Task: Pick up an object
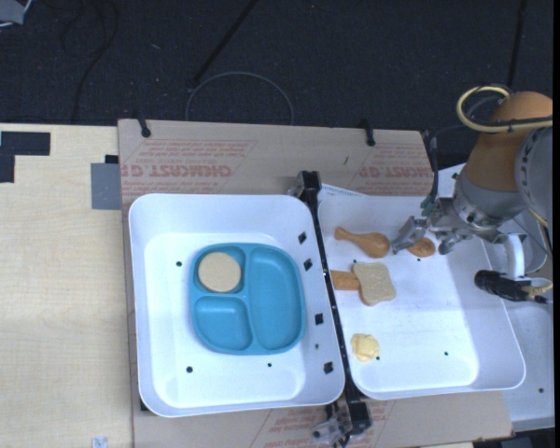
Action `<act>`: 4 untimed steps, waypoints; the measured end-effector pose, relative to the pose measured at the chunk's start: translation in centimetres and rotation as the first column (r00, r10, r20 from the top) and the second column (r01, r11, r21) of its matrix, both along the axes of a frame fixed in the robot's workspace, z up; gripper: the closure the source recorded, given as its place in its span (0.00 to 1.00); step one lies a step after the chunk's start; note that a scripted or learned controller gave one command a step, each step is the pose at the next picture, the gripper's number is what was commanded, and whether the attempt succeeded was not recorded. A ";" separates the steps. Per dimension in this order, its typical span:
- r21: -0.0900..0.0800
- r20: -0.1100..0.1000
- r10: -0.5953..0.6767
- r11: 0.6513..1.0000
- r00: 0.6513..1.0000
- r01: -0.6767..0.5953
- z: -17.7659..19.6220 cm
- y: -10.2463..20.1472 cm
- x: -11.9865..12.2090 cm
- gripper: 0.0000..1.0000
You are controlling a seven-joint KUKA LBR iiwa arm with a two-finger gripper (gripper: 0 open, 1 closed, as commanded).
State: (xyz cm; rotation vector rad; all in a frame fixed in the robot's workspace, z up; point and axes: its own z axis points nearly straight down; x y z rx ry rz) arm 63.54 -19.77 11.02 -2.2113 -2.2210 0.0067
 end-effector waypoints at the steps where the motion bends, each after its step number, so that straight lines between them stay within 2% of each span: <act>1: -0.002 0.006 0.001 1.000 1.000 -0.001 1.5 -0.1 0.2 1.00; 3: -0.004 0.014 -0.002 1.000 1.000 0.002 14.4 0.0 0.4 1.00; 4: -0.002 0.009 0.000 1.000 1.000 0.000 15.7 0.0 0.5 1.00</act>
